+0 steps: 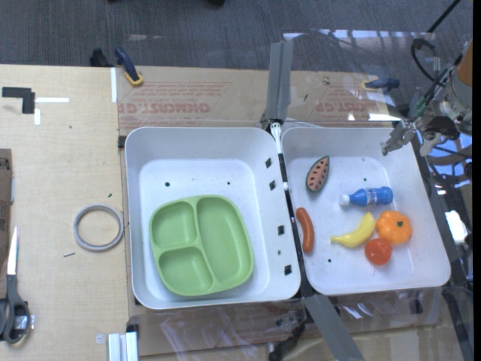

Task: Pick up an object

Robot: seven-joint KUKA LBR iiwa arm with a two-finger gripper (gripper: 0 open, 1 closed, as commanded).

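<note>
The right bin (425, 205) holds several toy foods: a watermelon slice (318, 174), a blue bottle (368, 197) lying on its side, a yellow banana (355, 232), an orange fruit (394, 228), a red tomato (378, 252) and a red sausage (305, 229) by the bin's left wall. A green divided plate (201, 243) lies in the left bin (135, 201). My gripper (402, 137) hangs over the right bin's far right corner, up and to the right of the blue bottle, apart from every object. Nothing shows in it.
On the wooden bench left of the bins lie a grey tape ring (98, 226) and scissors (11, 310). A blue-and-yellow clamp (129, 68) sits at the cardboard's far edge. A grey divider (279, 81) rises between the bins at the back.
</note>
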